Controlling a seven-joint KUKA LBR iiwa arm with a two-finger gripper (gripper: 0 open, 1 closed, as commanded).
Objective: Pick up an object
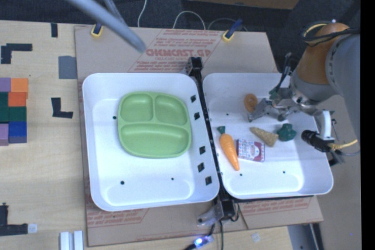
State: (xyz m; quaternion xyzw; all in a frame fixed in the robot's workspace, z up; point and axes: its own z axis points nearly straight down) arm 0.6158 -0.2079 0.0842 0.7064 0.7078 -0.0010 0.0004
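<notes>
Here the grey arm with its orange band (316, 64) reaches in from the right and sets its two-finger gripper (265, 111) low over the right-hand shallow white bin (293, 184), near that bin's upper middle. Whether the tool is open or closed cannot be told from this slanted view, since the metal parts blur together against the white floor. Just beside the gripper's left tip lies a small rounded orange-brown piece (251, 102), close enough that touching or apart cannot be settled. Below the gripper rests a tan cone-shaped piece (265, 136), and just to its right a small dark teal lump (286, 132). Further down and left, an orange toy carrot with a green top (228, 150) lies at a slant, and beside it, nearly touching, a flat pink and white packet (251, 150). The left-hand shallow white bin (99, 184) holds a pale green divided plastic tray (155, 125) with three compartments, lying flat. A black divider (202, 126) runs between the two bins. Both bins sit on a brown cardboard sheet (176, 47), and at the far left edge of the bench stands a stack of coloured blocks (14, 111).
</notes>
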